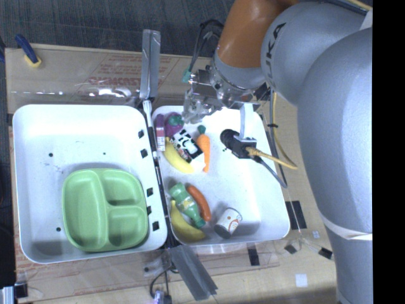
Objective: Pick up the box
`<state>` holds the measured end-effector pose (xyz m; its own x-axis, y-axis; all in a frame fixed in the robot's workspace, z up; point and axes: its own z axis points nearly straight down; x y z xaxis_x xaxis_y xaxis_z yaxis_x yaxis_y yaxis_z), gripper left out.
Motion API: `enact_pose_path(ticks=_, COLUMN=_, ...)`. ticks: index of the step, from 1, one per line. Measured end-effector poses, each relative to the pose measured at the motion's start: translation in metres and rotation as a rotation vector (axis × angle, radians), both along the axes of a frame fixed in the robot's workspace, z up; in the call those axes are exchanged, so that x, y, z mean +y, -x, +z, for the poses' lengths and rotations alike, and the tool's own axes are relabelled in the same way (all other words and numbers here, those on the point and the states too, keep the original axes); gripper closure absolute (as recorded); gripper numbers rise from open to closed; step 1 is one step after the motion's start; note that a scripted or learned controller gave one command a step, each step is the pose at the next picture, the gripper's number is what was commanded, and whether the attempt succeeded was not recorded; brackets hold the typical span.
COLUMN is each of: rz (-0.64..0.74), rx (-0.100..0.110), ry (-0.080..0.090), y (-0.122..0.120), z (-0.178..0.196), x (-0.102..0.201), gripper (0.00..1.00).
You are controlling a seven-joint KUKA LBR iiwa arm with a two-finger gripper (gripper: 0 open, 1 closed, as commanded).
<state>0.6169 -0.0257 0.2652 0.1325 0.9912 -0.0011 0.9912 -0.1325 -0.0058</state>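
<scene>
So the left bin has a green tray in it. Next, in the right bin, the box — white with black marks — lies near the top left corner, on a banana and touching a carrot. It is not picked up yet. The gripper hangs just above it — open or shut, I cannot tell. A purple thing crowds one side. Lower down lie a cup and more toy food.
</scene>
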Motion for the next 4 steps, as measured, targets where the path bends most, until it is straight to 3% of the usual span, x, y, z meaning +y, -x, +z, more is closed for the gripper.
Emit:
enact_pose_path(ticks=1, rz=-0.052, rx=-0.005, ry=0.0, y=-0.019, z=0.083, x=0.061, gripper=1.0)
enact_pose_path(ticks=2, rz=-0.101, rx=-0.005, ry=0.0, y=-0.039, z=0.178, x=0.086, gripper=1.0)
enact_pose_path(ticks=3, rz=-0.089, rx=-0.003, ry=0.0, y=-0.039, z=0.187, x=0.089, gripper=1.0)
enact_pose_path(ticks=4, rz=-0.215, rx=-0.001, ry=0.002, y=-0.039, z=0.071, x=0.06, gripper=1.0)
